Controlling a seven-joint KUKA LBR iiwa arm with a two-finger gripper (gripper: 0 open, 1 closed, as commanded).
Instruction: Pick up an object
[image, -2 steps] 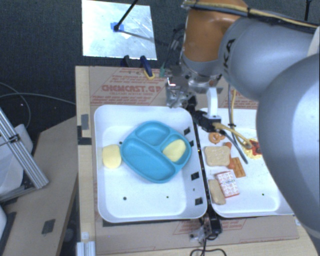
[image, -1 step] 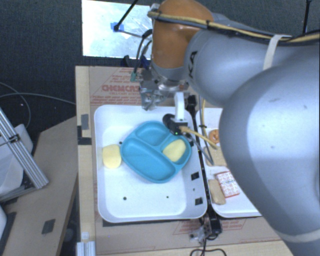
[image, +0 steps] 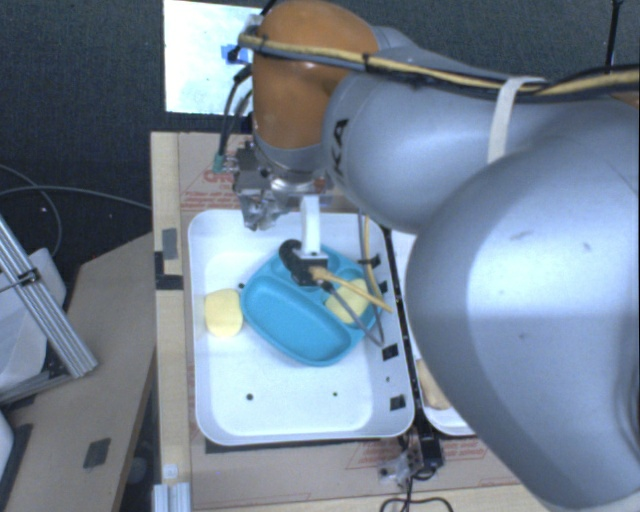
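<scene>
The blue oval plastic dish (image: 300, 322) sits by the white bin's (image: 290, 405) right edge, a yellow rounded block (image: 224, 313) just beside it. The gripper (image: 262, 214) hangs over the far edge, open or closed I can't tell.

Glossy blue plastic dish (image: 300, 320), smooth white plastic bin (image: 290, 405).

Tan counter against a dark backdrop

The counter (image: 166, 180) is a pale brown board with faint red print near its edges, and all around it lies a dark, grainy surface (image: 80, 80). A bright white panel (image: 205, 60) glows at the far side. To the left a lower tan board (image: 105, 330) juts out, dotted with small grey patches (image: 97, 452). An aluminium frame rail (image: 45, 305) slants across that board, and thin black cables (image: 45, 210) loop over the dark ground.
</scene>
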